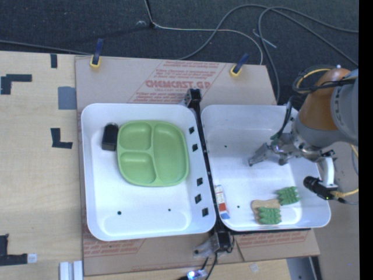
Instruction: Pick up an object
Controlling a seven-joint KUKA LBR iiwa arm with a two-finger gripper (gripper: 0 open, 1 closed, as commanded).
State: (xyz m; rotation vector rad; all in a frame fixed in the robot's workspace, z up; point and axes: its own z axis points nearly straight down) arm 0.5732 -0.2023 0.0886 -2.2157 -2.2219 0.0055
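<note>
My gripper (260,156) hangs over the middle of the right bin (245,118), reaching in from the right, with bare white floor under it. Near the bin's front right lie two green ridged pieces (287,195) (268,216) with a tan flat piece (263,205) between them. They sit well in front of the gripper and apart from it. A small red and white tube (220,200) lies along this bin's left wall. The left bin (96,174) holds a green divided plate (153,153) and, touching the plate's left edge, a small black block (109,136).
The grey arm with its orange band (322,107) stands over the right bin's right wall. A black divider with clips (201,156) runs between the bins. Cables (233,22) trail across the dark floor behind the bench.
</note>
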